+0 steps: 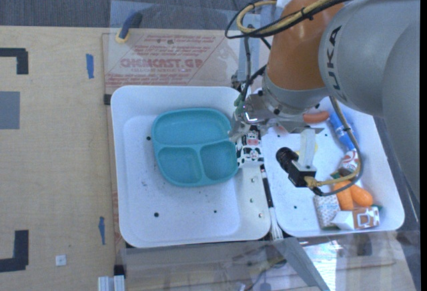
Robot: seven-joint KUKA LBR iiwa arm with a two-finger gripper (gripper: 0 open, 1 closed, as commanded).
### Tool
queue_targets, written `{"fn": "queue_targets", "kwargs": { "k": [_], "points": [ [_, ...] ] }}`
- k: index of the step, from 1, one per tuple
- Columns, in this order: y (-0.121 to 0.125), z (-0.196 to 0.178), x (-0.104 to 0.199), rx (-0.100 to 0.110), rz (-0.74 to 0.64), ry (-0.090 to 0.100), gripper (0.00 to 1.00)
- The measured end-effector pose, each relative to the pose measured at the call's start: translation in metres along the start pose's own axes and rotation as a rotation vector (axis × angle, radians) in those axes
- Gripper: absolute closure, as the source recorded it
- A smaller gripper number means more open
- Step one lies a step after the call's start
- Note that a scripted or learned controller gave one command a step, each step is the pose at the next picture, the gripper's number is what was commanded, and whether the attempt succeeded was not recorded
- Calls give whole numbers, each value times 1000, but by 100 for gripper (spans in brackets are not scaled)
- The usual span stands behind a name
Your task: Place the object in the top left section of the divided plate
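The arm's orange-banded wrist [303, 43] hangs over the seam between the bins; the jaws [248, 124] sit just right of the teal divided plate [193, 146], their opening impossible to judge; the plate lies in the left bin [133, 216]; right of it, an orange carrot-like toy [353, 197] rests among clutter in the right bin [390, 216].

Two shallow white bins [133, 216] sit side by side on a light wooden surface [53, 169], beside a clear sheet [170, 59].
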State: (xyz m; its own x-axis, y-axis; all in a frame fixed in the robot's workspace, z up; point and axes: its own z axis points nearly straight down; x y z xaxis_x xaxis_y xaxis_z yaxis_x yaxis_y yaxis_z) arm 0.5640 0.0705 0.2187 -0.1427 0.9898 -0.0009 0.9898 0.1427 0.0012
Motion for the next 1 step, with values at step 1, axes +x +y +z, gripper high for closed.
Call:
{"fn": "queue_targets", "kwargs": {
  "k": [1],
  "points": [
    [0, 0, 0, 0, -1, 0, 0]
  ]
}}
